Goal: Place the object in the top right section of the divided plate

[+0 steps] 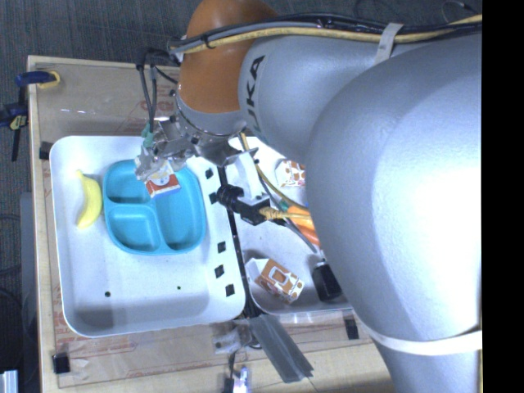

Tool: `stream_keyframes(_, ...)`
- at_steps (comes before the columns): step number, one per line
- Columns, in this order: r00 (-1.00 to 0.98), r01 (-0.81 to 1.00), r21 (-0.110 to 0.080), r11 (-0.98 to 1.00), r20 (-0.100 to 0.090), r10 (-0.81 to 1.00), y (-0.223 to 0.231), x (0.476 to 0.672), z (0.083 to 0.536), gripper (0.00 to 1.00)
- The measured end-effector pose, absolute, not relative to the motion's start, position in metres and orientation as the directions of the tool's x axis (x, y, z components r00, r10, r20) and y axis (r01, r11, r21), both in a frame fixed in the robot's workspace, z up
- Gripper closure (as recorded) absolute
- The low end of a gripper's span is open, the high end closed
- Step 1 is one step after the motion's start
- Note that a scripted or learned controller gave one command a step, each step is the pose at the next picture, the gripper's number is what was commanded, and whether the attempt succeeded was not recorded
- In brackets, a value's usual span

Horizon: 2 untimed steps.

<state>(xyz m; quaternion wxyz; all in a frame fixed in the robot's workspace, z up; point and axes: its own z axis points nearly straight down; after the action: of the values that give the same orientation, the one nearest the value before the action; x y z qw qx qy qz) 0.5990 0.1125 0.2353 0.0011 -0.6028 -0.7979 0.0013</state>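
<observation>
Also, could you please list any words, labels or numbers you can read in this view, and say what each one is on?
"KA": end of dark lettering on the grey arm; the rest is cut off.
Red and white object at the gripper: print too blurred to read.
Orange and white packet in the right bin: unreadable.

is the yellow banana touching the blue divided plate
Apart: the camera view shows a strip of white bin floor between the yellow banana and the blue divided plate.

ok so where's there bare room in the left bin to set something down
The left bin has bare floor in front of the blue plate, along its near wall. A thin strip runs left of the banana. It is crowded at the plate's top right, where the gripper hangs over a red and white item.
</observation>
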Motion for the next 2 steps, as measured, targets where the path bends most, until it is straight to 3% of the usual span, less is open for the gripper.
stream_keyframes(1, -0.379, 0.925, -0.003, 0.379, 0.0, 0.925, 0.1134, 0.6328, 0.1865, 1.0)
stream_keyframes(2, -0.379, 0.925, -0.003, 0.379, 0.0, 0.925, 0.1136, 0.6328, 0.1869, 0.0)
